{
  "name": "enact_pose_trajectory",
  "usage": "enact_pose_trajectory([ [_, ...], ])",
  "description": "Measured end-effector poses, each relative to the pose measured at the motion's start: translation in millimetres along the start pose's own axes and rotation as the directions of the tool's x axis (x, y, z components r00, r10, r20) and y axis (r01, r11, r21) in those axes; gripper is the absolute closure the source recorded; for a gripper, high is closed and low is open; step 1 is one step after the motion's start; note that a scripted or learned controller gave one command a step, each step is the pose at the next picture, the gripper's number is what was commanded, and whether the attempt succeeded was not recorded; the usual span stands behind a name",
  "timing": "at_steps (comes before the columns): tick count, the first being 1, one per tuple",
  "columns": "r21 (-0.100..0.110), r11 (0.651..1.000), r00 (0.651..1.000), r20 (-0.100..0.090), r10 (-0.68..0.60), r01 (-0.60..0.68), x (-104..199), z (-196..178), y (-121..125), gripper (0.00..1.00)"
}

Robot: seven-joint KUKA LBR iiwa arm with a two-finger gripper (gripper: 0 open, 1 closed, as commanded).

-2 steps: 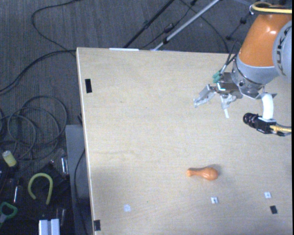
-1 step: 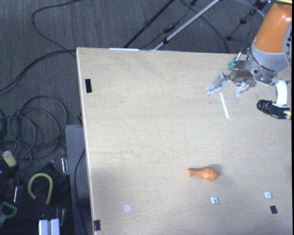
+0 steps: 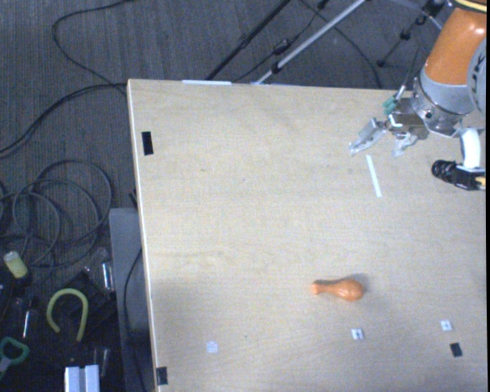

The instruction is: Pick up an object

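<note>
Fingers [image 3: 361, 143] of the gripper [image 3: 380, 140] were seen spread apart, with nothing between them, at the far right of the tan bench top [image 3: 245, 219]. The arm [image 3: 453, 55], grey with its orange band, was seen reaching in from the right edge. A thin white stick [image 3: 374, 175] lay on the surface just near of the gripper, apart from it. The orange object [image 3: 340, 289], bulbous at one end and tapered toward the left, was found lying well apart from the gripper, toward the near right of the bench. Cables [image 3: 49, 202] were coiled on the floor at the left.
</note>
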State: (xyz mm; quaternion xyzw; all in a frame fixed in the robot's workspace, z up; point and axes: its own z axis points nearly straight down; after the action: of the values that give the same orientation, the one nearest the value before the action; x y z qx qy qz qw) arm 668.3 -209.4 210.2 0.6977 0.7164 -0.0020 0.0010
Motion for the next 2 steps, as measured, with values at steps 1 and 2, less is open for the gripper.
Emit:
enact_pose_trajectory([
  [1,-0.001,0.998,0.998,-0.004,0.055,-0.055,-11.8,-15.8,0.6,0.00],
  [2,-0.002,0.998,0.998,-0.004,0.065,-0.065,-10.2,-41.7,0.4,0.00],
])
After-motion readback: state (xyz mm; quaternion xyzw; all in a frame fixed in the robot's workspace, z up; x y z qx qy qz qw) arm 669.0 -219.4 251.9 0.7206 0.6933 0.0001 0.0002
